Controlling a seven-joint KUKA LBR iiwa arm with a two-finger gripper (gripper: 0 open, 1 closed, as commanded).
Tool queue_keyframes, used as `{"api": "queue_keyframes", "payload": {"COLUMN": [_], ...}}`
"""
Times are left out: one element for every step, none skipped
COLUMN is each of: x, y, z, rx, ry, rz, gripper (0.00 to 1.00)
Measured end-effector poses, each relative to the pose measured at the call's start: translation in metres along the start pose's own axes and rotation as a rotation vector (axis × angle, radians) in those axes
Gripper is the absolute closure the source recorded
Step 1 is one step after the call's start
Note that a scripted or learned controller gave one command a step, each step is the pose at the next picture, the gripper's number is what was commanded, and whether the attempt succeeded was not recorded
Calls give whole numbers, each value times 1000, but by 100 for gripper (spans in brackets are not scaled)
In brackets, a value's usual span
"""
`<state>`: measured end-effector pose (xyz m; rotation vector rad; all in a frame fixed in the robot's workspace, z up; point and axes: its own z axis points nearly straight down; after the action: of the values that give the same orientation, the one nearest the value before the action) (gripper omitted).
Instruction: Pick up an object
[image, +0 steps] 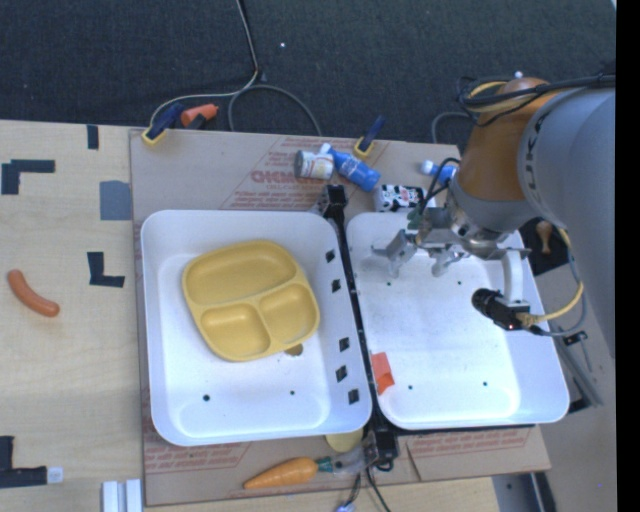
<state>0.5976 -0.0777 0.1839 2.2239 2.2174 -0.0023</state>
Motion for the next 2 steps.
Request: {"api": "queue_keyframes", "payload": {"x": [29,110], "y": [41,-45], "z": [0,0], "rx": [-2,7], "ry": [2,4], "rz": [-7,-9], "gripper": [0,0]}}
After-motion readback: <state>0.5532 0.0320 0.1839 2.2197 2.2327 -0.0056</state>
